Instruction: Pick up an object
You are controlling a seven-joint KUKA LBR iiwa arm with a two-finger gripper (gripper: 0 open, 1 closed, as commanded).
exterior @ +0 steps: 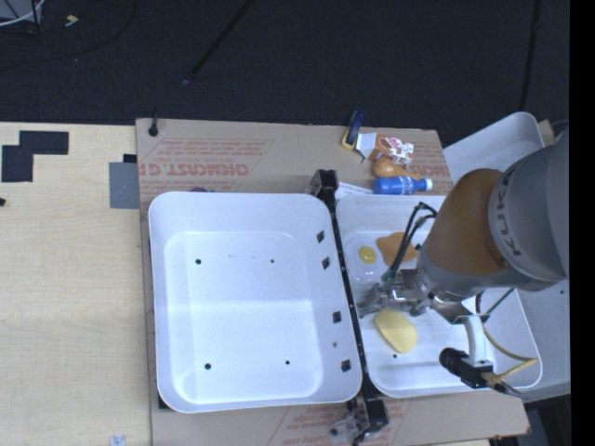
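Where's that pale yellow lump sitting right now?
The pale yellow lump lies in the right bin, near its front left, just below the gripper.

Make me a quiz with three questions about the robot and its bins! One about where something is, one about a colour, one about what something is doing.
1. Where is the yellow lump?
A. left bin
B. right bin
C. on the cardboard

2. What colour is the bottle behind the right bin?
A. blue
B. green
C. black

3. How does the gripper stand?
A. high above the bench
B. low in the right bin, beside the lump
C. over the left bin

Answers: 1 B, it lies on the right bin's floor. 2 A, its body is blue. 3 B, it sits just above the lump in the view, over that bin.
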